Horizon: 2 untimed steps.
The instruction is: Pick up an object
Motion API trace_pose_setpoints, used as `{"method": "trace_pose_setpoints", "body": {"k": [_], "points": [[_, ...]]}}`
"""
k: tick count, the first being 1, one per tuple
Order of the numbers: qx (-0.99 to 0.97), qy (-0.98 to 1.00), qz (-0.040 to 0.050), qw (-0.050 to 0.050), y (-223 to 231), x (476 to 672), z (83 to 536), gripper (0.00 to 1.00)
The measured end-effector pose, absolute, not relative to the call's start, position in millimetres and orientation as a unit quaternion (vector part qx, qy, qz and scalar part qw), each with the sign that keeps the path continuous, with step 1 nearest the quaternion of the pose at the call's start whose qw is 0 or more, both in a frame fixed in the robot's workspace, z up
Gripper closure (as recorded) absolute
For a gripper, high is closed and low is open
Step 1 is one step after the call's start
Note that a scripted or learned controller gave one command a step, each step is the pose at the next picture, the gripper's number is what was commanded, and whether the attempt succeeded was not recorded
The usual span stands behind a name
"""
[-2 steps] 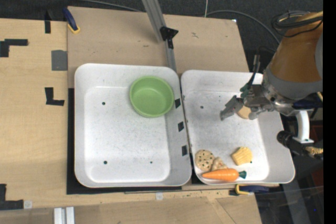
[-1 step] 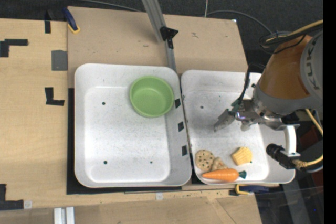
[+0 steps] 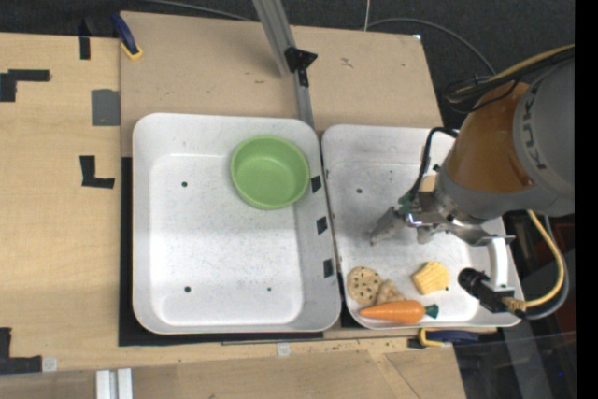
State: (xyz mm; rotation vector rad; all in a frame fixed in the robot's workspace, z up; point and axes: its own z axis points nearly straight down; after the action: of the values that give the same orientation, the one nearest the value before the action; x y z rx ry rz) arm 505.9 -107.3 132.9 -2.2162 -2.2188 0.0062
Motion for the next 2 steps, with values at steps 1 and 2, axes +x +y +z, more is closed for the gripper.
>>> {"method": "trace_pose_setpoints", "body": {"k": [1,2], "points": [[-0.706,-0.708,0.0014,0.002,-107,506.6,144,1.00],[-0.707,-0.708,-0.0011,-0.002,-111,508.3,206,1.00]]}}
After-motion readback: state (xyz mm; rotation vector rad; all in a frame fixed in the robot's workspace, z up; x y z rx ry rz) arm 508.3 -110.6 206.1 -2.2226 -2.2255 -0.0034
